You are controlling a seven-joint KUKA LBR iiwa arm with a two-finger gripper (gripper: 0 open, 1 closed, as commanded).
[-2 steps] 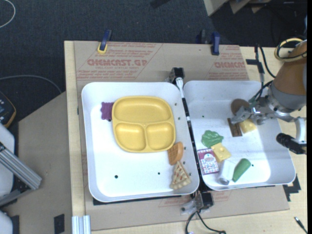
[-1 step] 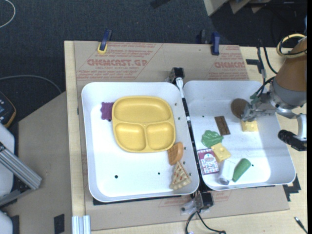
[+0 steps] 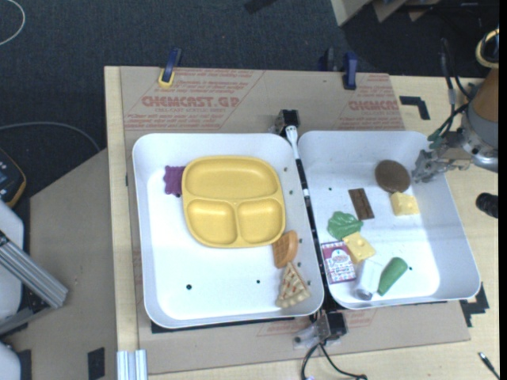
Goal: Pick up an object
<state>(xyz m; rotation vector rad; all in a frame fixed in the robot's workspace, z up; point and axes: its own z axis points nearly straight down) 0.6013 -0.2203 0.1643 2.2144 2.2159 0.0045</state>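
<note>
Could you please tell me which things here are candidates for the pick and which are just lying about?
For the job: gripper at the right bin; brown round piece, yellow block, chocolate bar, green leafy piece, green pepper.

Lying about: yellow divided plate, purple piece, waffle slice, blue clamp.

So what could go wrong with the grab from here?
The pincer sits at the right bin's far right edge beside the brown round piece, so it may clip the rim. The yellow block lies close by and could get nudged. The chocolate bar lies flat, hard to grip.
</note>
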